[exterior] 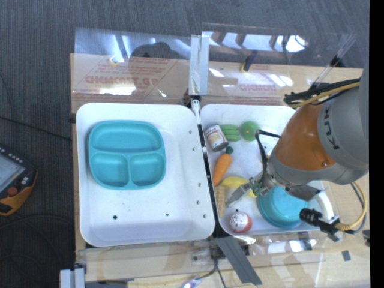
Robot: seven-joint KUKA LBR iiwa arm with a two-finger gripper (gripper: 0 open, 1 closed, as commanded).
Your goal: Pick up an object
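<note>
Findings at this moment. Two white bins sit side by side on the tabletop [84,95]. The left bin [108,224] holds a teal divided plate [126,153] and nothing else that can be made out. The right bin [210,179] holds the loose items: a small jar [215,137] near the dividing wall, a green vegetable piece [231,132] and a green ball [249,129] along the far side, a carrot [222,168] lying at a slant below the jar, a yellow item [234,182] just beside the carrot's lower end, a red and white ball [240,222] near the front wall, and a teal bowl [282,209] toward the right.

The arm [312,143] is down inside the right bin. Its claw [251,189] sits low among the items, between the yellow item and the rim of the teal bowl, close to both. The fingers are dark and partly lost against the clutter; I cannot tell whether they are spread or closed, and nothing is visibly held between them.

Assessment of progress: the reach into the bin is made, but no item is seen lifted; each appears to rest on the bin floor. The grasp is not confirmed and the lift is not yet done. The likeliest candidate, judged by nearness, is the yellow item or the bowl rim; which one cannot be settled from this view.
</note>
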